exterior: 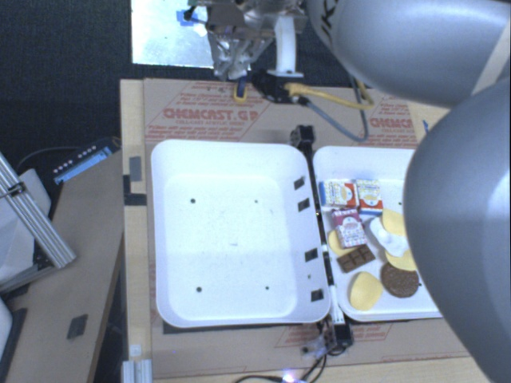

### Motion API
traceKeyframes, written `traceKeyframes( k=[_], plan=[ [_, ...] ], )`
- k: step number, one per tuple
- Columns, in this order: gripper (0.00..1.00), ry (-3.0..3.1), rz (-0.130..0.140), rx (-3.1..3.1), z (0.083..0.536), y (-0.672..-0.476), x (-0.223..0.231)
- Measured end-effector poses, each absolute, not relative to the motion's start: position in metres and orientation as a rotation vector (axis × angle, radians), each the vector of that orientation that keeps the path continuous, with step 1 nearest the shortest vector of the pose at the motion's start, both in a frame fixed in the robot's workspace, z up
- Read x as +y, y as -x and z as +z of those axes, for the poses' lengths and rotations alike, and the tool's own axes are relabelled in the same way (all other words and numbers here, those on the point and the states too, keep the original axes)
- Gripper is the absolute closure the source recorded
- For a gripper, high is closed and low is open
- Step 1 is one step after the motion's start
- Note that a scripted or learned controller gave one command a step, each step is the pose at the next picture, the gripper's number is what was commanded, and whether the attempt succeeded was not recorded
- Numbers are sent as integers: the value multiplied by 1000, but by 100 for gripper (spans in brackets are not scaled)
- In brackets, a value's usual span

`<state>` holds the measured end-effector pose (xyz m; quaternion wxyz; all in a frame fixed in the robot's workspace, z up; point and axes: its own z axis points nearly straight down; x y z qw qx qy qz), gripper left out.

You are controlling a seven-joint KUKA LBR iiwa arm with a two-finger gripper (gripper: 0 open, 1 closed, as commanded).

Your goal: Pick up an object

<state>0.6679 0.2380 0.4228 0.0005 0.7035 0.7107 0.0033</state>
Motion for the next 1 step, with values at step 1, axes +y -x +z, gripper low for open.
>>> traceKeyframes(
  k=[1],
  plan=[
    [100,-2213,6,2227,448,-668,234]
  ],
)
